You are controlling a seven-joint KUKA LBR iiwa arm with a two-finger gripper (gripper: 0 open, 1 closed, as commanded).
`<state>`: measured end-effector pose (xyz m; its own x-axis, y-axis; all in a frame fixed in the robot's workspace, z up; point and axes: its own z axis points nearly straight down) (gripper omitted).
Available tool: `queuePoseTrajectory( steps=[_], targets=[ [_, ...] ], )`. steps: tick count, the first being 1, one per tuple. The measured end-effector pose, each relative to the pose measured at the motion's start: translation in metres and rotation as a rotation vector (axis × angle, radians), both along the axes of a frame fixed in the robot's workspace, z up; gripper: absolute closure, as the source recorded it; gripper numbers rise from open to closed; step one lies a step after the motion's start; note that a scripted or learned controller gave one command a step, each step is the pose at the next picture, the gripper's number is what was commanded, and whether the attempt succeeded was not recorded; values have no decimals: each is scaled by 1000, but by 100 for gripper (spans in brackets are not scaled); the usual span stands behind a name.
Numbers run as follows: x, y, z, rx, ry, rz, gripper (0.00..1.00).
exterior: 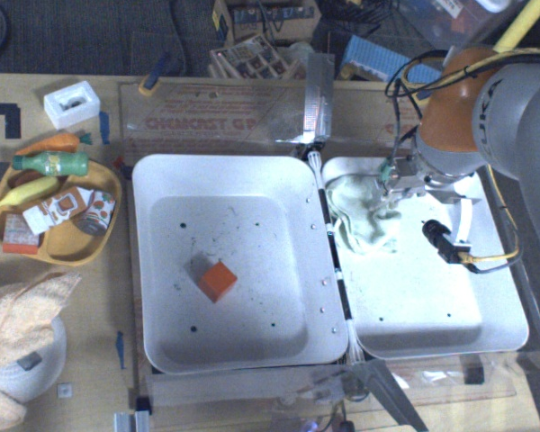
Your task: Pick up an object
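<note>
1. The grey arm [513,106] comes in from the right, its orange band [454,106] sitting above the wrist, and it hangs over the upper left part of the right bin [432,322].
2. The tool [389,192] is down at a pale, crumpled cloth [355,214] that lies in that bin's upper left corner — whether the tool is open, closed or gripping anything, I cannot tell from this slant.
3. A black cable end [441,239] dangles just beside the wrist, over the right bin's floor.
4. Over in the left bin [162,187] there is an orange block [219,281], lying alone a little below and left of the bin's middle, well apart from the tool.
5. The orange block rests flat on the white floor, turned at a slant to the bin's walls, with small dark specks scattered around it.
6. Left of the bins, on the worktop [117,268], a yellow bowl [72,246] carries a green bottle [54,163], a banana [20,193] and some small packets.
7. A beige towel [22,318] is bunched at the lower left corner, and a small white box [72,104] sits near the upper left — both far from the arm.
</note>
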<state>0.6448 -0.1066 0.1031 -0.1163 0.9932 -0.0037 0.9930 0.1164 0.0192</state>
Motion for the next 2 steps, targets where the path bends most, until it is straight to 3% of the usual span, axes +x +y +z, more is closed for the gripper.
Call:
queuePoseTrajectory(
  steps=[1,2],
  targets=[
    [23,39,83,-4,14,235,100],
    [23,80,96,-2,15,103,100]
  ],
)
